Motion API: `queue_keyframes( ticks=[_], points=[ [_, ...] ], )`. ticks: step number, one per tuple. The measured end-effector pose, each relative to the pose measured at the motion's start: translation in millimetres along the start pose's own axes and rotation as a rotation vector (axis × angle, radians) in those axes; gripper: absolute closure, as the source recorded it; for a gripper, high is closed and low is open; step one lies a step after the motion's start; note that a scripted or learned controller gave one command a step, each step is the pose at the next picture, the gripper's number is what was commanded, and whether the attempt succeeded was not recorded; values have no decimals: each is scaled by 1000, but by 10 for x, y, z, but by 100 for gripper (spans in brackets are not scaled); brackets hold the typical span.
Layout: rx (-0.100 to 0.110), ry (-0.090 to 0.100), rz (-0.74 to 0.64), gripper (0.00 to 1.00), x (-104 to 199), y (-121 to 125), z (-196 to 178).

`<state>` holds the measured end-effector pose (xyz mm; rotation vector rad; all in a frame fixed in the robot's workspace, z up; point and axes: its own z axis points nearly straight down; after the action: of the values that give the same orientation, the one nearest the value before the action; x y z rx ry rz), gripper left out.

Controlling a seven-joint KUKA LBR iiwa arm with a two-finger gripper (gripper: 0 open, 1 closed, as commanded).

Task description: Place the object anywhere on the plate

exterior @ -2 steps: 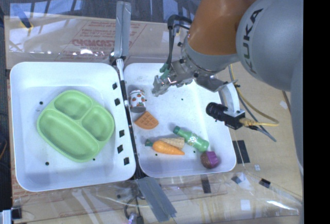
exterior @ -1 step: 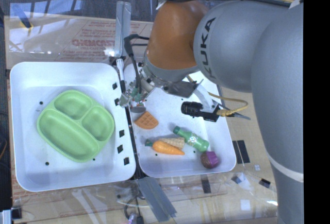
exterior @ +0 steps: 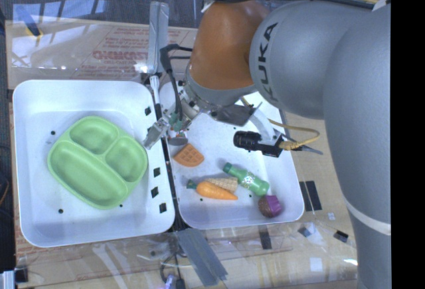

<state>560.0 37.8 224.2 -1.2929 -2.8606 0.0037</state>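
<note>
The green plate, with three compartments, lies in the left bin. In the right bin lie an orange waffle-like piece, a carrot, a pale corn-like piece, a green bottle and a purple item. My gripper hangs at the right bin's left edge, by the divider, just above and left of the waffle piece. Its fingers stand apart, with nothing between them.
The arm's large grey and orange body covers the far part of the right bin. A black cylinder juts out below it. The raised divider runs between the two bins.
</note>
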Motion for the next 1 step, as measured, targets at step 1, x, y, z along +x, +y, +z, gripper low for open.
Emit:
queue_keyframes(
  ticks=[1],
  points=[
    [1,-1,-4,100,-3,5,-103]
  ],
)
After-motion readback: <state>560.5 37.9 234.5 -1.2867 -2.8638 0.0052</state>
